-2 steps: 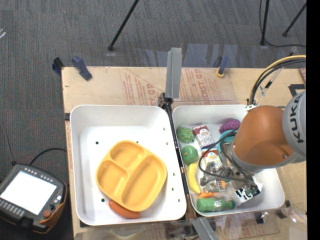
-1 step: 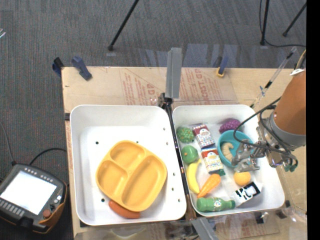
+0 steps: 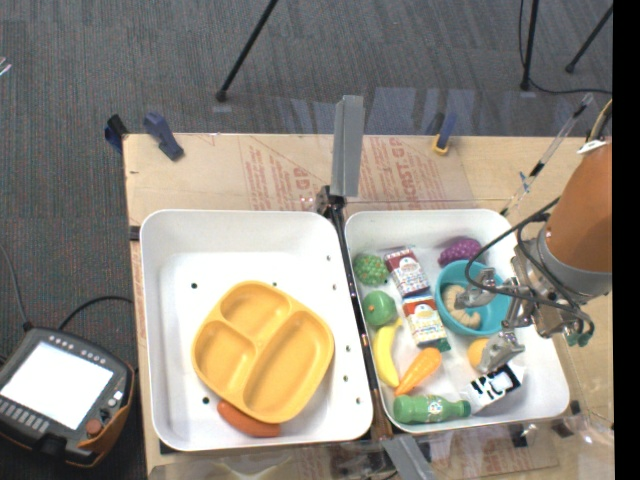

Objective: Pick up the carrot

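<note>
Hovering low over the right bin (image 3: 556, 393), gripper (image 3: 503, 353) just beside a yellow piece (image 3: 478, 352), above a black-and-white card (image 3: 497, 381). Whether the gripper grasps anything: cannot tell from here. Carrot (image 3: 419, 368) lying free on the bin floor, slanted, between the banana (image 3: 385, 354) and that gripper, its lower end near the green bottle (image 3: 431, 407). Over in the left bin (image 3: 165, 268), yellow divided plate (image 3: 263, 349), a sausage (image 3: 247, 420) peeking from under its edge.
</note>
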